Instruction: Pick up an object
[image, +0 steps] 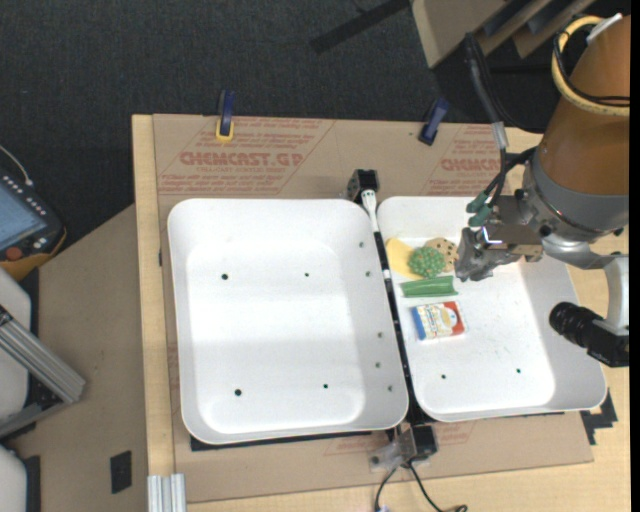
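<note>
You had the gripper (470, 262) low over the right bin (530, 385), in its upper part, and nothing showed between the fingers; how wide they stood I could not tell from this slanted view. The step in hand looked to be the approach, with no grasp made yet.

The candidates sat in a small cluster just to the gripper's left. Nearest was the green bumpy ball (428, 261), with a tan speckled piece (436, 244) touching it on the far side and a yellow piece (399, 256) beyond the ball, toward the divider. Below and to the left of the gripper lay the green flat strip (428, 288), and further below that the small printed packet (439, 320), a little apart from the rest.

For the next move, you would likely have needed a short shift left to centre over the ball before closing. Because the ball touched its neighbours, I judged a finger could land on the tan piece or push the cluster aside.
</note>
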